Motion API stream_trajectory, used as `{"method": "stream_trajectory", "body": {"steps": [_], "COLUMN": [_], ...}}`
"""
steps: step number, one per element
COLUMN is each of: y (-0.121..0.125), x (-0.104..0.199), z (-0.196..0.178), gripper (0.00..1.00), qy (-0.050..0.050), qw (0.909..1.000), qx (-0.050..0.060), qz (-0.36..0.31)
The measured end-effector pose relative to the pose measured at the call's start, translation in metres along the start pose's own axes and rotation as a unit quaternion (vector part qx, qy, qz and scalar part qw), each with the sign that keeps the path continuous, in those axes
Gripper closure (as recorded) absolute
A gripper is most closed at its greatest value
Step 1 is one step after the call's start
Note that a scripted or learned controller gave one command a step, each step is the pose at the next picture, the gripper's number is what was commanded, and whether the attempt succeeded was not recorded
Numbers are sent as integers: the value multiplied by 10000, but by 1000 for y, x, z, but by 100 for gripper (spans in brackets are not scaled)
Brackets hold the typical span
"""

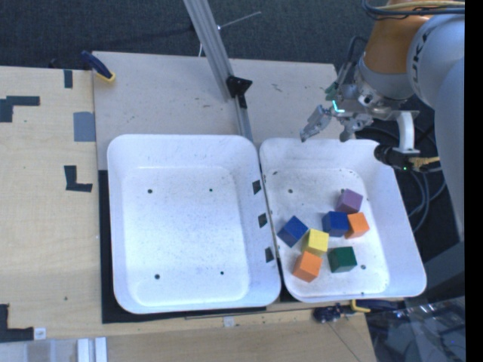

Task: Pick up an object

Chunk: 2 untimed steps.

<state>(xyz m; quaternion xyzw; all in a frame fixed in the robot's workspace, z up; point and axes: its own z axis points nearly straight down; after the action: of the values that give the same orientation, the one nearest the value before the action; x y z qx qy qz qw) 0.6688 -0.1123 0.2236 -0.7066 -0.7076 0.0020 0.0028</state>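
The claw (330, 125) is hanging over the far rim of the right bin (392, 202), its two fingers spread apart and gripping nothing. The blocks it is after are sitting well apart from it, huddled in the near half of that bin.

They are looking like small, hard cubes, probably light and stiff, with flat, smooth faces that could be slipping if pinched at a corner. A sound hold would be across two opposite flat faces, with the fingers dropping into free space on either side. That is favouring the outliers: the purple block (349, 200) at the far edge of the cluster, the green block (342, 259) at the near right, or the light blue block (292, 231) at the left, each showing open bin floor beside it. The dark blue block (335, 222) and the orange block (357, 225) are touching, and the yellow block (317, 240) is pressing against the second orange block (306, 265), so those are offering less room.

Counting seven blocks: two orange, two blue, one purple, one yellow, one green. Two bins are sitting side by side on the counter (45, 202), the left bin (121, 157) lying beside the right.
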Motion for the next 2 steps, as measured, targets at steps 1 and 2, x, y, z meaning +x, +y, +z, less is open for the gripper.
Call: {"method": "stream_trajectory", "body": {"steps": [1,2], "y": [1,-6], "x": [0,-1], "z": [-4,59], "gripper": [0,0], "qy": [-9,-8], "qw": [10000,10000], "qx": [-25,5], "qz": [-6,0]}}
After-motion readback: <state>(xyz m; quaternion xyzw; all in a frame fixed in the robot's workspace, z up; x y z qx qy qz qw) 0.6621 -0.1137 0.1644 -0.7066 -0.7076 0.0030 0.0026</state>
